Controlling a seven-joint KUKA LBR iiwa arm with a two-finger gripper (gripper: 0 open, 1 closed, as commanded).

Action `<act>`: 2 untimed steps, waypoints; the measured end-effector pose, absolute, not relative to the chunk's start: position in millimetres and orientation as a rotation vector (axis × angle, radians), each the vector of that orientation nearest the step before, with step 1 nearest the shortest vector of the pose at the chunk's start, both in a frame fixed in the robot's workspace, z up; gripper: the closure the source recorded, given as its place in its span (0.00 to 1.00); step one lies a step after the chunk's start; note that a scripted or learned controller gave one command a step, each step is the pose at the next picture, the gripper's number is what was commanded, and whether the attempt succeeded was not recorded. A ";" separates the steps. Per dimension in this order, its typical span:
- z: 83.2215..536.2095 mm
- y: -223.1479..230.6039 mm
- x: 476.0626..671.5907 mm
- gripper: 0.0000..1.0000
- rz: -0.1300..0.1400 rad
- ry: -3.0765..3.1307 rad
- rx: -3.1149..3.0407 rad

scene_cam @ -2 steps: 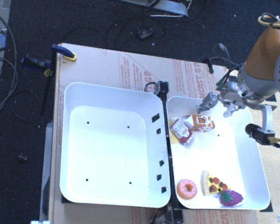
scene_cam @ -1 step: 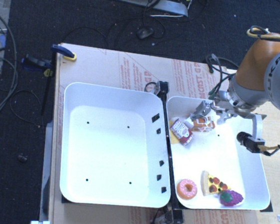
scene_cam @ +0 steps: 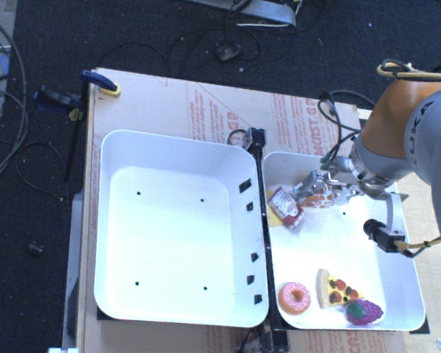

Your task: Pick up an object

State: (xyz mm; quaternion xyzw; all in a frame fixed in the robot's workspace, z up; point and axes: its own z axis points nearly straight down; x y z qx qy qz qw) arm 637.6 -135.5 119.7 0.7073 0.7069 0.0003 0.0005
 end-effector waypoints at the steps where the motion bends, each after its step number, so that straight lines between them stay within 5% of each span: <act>1: 116.7 -135.4 640.2 0.00 0.008 2.217 2.215; 2: 124.5 -136.5 638.3 1.00 0.001 2.218 2.219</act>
